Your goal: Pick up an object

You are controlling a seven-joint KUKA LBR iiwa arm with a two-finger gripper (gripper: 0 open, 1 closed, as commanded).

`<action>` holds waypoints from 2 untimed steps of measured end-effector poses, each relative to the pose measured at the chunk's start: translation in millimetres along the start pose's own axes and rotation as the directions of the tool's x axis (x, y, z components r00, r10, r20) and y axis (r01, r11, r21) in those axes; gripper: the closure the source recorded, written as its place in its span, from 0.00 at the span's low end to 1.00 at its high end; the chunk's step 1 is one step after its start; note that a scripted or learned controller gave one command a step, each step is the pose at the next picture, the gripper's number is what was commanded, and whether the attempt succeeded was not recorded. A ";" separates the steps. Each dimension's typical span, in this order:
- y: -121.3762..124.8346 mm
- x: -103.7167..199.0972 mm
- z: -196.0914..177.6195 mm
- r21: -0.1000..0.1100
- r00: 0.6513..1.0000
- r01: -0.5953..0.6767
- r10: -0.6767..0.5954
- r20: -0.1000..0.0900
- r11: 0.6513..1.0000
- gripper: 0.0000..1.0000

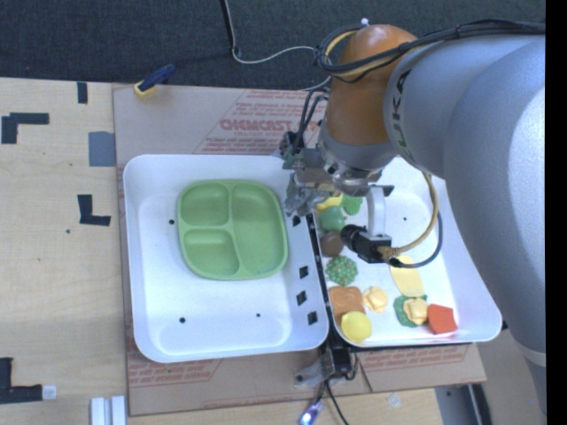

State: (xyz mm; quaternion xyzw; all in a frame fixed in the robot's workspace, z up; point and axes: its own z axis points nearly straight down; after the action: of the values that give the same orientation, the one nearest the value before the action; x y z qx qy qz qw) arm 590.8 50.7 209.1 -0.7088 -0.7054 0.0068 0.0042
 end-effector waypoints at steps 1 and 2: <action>2.8 4.3 -17.7 -0.012 1.000 0.007 -0.007 -0.003 1.000 1.00; 2.6 5.0 -27.1 -0.011 1.000 0.008 -0.008 -0.003 1.000 1.00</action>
State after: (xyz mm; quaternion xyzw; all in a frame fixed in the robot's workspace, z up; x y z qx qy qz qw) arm 593.9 55.7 236.2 -0.7059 -0.7083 0.0016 0.0016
